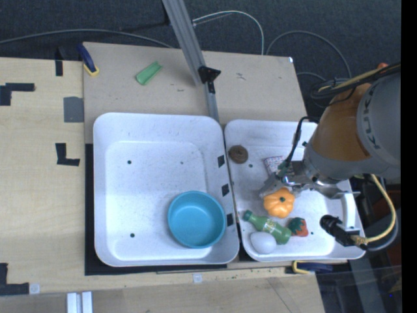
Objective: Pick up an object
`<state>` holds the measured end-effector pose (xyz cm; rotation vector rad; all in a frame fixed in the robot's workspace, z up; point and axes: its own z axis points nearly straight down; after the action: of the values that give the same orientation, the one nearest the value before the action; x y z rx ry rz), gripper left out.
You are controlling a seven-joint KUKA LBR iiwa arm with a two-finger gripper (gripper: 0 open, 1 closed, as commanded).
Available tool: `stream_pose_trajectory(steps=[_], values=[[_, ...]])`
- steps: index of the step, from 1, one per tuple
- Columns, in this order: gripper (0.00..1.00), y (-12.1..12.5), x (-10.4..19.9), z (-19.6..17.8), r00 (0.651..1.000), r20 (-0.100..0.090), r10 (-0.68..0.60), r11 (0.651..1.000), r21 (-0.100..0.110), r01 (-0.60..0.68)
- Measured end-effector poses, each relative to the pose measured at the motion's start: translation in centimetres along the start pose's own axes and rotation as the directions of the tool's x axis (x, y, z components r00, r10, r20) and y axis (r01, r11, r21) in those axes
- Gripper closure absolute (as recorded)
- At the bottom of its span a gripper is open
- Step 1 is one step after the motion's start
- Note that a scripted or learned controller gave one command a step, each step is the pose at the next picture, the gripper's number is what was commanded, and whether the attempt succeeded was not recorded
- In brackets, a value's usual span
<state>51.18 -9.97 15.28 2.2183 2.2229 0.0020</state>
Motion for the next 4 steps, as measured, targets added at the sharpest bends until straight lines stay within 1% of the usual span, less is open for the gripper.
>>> stream_pose_trajectory(steps=[1,2,3,4], values=[[1.00,-0.3,0.6,-6.0,1.000,0.000,0.000,1.000,-0.002,0.001],[1.00,-0.2,0.7,-7.7,1.000,0.000,0.001,1.000,0.001,-0.001],[1.00,1.2,4.8,-7.8,1.000,-0.001,-0.004,1.000,0.003,0.004],[1.00,4.0,9.9,-8.6,1.000,-0.002,-0.006,1.000,0.002,0.006]])
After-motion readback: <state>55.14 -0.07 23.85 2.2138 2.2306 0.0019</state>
